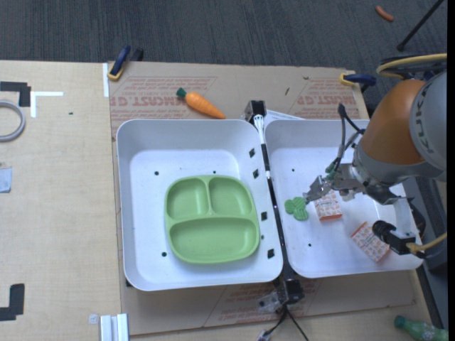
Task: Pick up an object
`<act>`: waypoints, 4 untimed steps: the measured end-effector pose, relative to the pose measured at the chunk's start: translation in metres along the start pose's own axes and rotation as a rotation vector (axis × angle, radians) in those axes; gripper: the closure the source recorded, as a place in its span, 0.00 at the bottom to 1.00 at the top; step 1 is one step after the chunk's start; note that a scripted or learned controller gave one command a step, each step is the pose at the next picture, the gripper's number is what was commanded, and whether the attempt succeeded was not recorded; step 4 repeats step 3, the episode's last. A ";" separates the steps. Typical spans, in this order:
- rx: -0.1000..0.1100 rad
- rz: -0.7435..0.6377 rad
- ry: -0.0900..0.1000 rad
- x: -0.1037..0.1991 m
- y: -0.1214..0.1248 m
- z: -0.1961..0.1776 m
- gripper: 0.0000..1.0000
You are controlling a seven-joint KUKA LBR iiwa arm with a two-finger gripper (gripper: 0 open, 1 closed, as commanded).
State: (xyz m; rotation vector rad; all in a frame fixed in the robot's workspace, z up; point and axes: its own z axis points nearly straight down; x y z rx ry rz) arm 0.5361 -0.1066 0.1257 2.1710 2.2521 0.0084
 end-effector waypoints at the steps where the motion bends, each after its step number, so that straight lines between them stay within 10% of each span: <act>1: 0.011 -0.471 0.009 -0.037 0.003 0.034 0.00; 2: 0.010 -0.468 0.008 -0.037 0.004 0.024 1.00; 3: 0.009 -0.412 0.007 0.043 -0.005 -0.143 1.00; 4: 0.009 -0.412 0.007 0.043 -0.005 -0.143 1.00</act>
